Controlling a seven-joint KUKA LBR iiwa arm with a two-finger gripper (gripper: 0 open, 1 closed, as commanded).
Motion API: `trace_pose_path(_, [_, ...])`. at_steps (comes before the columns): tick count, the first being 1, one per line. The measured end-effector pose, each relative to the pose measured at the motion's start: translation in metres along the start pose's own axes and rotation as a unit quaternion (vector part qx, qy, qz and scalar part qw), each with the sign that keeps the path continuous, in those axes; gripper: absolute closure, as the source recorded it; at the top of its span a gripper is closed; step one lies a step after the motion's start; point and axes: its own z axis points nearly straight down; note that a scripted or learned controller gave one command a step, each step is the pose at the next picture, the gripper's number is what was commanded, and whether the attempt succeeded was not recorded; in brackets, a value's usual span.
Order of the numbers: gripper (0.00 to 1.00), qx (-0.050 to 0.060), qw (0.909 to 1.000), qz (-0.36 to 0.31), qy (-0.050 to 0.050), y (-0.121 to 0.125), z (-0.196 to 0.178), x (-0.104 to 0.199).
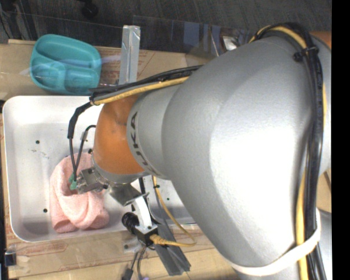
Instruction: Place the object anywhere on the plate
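A pink, soft, lumpy object (73, 200) lies in the lower part of the left white bin (23, 156). The grey arm with its orange band (114, 139) reaches in from the right and hangs right over the pink object's right side. The wrist hides the gripper's tips and whatever is under them. A teal plate-like container (65, 63) rests on the bench above the bin's top left corner.
The big grey arm body covers the right bin and most of the right half of the view. A clear upright post (129, 54) stands behind the bin. Cables and a bracket (146, 226) hang off the wrist near the bin's front edge.
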Motion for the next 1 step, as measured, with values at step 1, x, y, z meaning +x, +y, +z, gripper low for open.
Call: trace_pose_path(1, [1.00, -0.003, 0.9992, -0.040, 0.000, 0.0076, -0.1251, -0.0189])
